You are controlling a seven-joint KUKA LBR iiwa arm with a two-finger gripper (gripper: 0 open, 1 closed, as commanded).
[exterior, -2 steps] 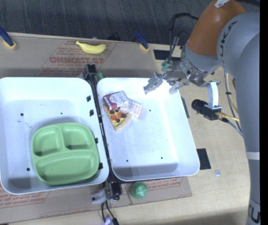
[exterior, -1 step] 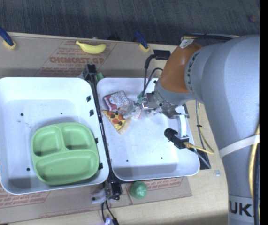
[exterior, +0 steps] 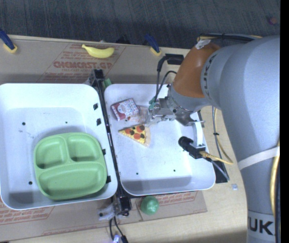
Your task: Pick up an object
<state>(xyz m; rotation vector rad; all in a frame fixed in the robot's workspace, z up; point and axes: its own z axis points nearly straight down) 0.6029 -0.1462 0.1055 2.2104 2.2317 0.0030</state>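
Note:
In the right bin [exterior: 159,181] a red and white packet [exterior: 124,109] lies near the back left. A toy pizza slice [exterior: 135,133] lies just in front of it. My gripper [exterior: 153,111] is low over the bin, just right of the packet and above the pizza slice's far end. The wrist's metal parts hide how it stands, and I see nothing clearly held.
A green divided plate [exterior: 71,163] lies in the left bin [exterior: 12,110]. A yellow toy banana [exterior: 98,50] rests on the cardboard behind the bins. In front of the right bin sits a green ball [exterior: 149,204]. Blue clamps [exterior: 5,39] hold the cardboard's back edge.

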